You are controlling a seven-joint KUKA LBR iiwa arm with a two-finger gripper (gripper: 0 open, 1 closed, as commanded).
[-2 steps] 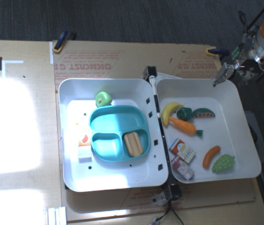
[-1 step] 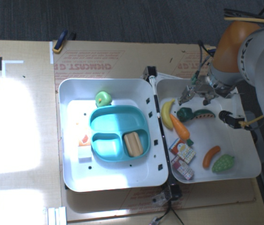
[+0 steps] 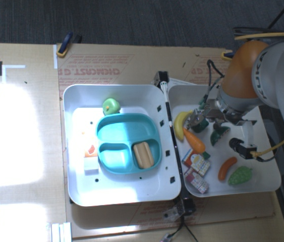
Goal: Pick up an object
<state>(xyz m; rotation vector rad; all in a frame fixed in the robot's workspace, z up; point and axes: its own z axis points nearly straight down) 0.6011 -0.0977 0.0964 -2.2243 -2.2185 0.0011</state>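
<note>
Because the hand (image 3: pixel 201 119) hung low between the banana (image 3: pixel 181 123) and carrot (image 3: pixel 194 141), its grip unreadable, a descent risked nudging either instead of seizing one.

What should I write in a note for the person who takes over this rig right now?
Gripper: low in the right white bin, above the yellow banana and orange carrot; nothing visibly held.
Same bin: red sausage-shaped toy, green leafy toy, small printed cartons.
Left white bin: turquoise divided plate with a tan bread piece, green apple.
Done: nothing lifted yet.
Left: grasp and lift one object.
</note>
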